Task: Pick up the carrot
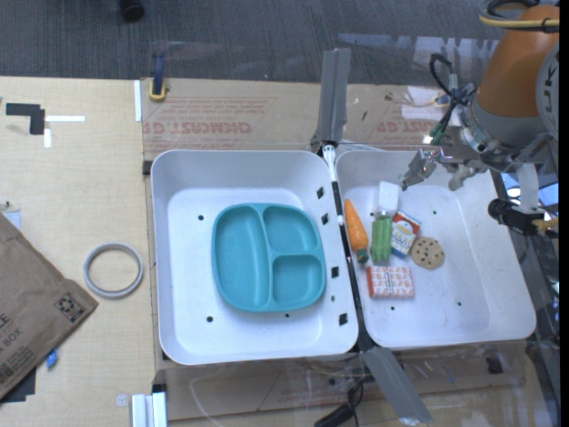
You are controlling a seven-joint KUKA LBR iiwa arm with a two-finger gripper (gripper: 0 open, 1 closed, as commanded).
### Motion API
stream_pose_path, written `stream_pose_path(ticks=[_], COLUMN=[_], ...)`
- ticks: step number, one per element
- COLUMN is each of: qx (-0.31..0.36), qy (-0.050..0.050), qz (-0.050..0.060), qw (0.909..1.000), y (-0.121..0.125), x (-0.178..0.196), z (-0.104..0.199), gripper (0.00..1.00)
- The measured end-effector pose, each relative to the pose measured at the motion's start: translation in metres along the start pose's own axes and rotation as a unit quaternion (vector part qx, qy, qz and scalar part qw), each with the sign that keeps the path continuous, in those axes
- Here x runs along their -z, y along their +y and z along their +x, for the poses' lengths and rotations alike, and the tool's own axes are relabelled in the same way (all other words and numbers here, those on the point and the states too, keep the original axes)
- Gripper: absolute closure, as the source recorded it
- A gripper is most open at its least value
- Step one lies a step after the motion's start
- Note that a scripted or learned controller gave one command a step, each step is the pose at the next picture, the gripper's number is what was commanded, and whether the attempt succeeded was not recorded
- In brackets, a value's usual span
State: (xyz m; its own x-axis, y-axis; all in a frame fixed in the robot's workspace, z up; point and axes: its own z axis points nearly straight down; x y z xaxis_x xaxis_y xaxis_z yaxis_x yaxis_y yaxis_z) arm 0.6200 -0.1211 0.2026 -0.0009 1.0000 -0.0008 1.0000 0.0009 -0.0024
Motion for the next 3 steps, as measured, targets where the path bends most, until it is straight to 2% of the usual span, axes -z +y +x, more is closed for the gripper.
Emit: stream_pose_path(ticks=[1,2,3], qx=[-0.099,-0.061,-0.093], qy=[0.0,-0.001,-0.001], qz=[0.001,0.0,0.0], qw=[0.9951,0.9981,0.9956], y=[-0.082,-0.091,-0.142], x=[0.034,0.119,0.218], z=[0.062,0.113,0.144], gripper=[0.0,0.0,0.0])
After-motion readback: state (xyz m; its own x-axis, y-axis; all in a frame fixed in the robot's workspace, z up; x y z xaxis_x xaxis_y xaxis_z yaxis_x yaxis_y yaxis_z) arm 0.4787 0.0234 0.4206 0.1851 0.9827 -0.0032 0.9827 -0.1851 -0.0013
